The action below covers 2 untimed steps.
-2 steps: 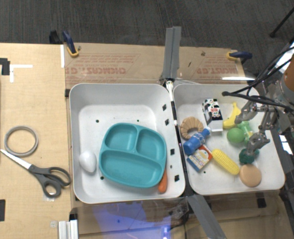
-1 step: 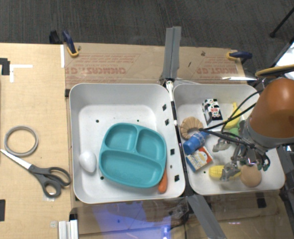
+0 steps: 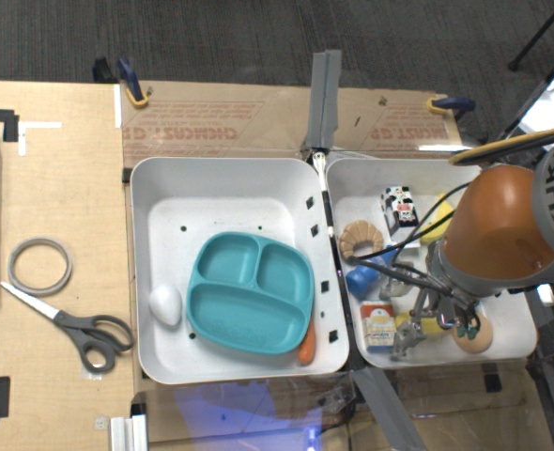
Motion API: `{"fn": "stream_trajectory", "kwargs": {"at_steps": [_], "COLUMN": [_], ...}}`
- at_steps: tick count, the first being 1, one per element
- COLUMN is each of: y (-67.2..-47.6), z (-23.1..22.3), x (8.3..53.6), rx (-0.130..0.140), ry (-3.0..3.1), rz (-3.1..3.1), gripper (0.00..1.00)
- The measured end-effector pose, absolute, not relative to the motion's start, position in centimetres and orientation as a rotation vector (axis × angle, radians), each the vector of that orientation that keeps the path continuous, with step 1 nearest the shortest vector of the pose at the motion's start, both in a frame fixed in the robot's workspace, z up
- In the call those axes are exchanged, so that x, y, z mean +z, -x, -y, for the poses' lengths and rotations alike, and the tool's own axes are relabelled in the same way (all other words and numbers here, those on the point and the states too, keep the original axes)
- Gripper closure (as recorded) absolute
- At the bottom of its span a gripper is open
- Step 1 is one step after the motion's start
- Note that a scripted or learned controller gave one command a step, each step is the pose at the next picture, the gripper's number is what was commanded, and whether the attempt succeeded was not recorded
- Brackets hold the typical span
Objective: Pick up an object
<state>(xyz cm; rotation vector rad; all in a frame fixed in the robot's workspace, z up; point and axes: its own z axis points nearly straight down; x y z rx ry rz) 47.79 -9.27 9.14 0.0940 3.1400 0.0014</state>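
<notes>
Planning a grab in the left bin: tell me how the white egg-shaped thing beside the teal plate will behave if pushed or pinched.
The white egg looks smooth and rounded, so it would likely roll or squirt from a pinch. It lies between the teal divided plate and the left bin wall, which may stop it rolling far. It seems small, probably light.

We see a robotics lab: a grey arm (image 3: 502, 228) over two white bins (image 3: 146, 252), cardboard (image 3: 211, 120) clamped down, scissors (image 3: 80, 327) and tape (image 3: 39, 265) on the bench (image 3: 61, 158).
</notes>
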Motion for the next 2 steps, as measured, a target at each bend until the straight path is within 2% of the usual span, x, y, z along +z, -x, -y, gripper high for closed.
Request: {"fn": "stream_trajectory", "kwargs": {"at_steps": [1, 2], "y": [-56.2, -60.3], "z": [12.8, 11.4], "x": [15.9, 10.2], "rx": [-0.001, 0.000], "ry": [-0.205, -0.296], "rz": [-3.131, -3.123], "gripper": [0.00, 0.00]}}
